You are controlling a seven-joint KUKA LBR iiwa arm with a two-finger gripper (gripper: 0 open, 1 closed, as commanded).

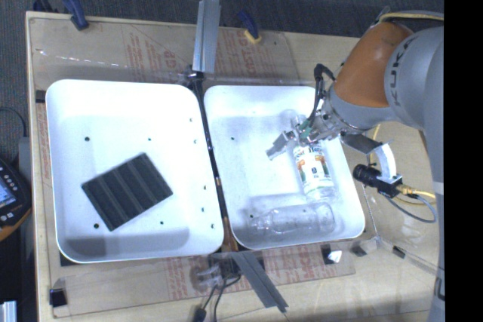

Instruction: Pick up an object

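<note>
In the right bin (241, 117) lies a small white bottle with a printed label (313, 171), lengthwise near the right wall. A clear plastic bottle (294, 220) rests on its side along the bin's front wall. My gripper (290, 141) hangs low over the right bin, just above the upper end of the white bottle, reaching in from the right. A dark ribbed rectangular pad (127, 190) lies flat in the left bin (75, 102).
A metal bar (206, 34) rises at the back between the two bins. Blue clamps (74, 10) sit on the bench's back edge. Cables and a connector (381, 179) hang off the arm to the right of the right bin.
</note>
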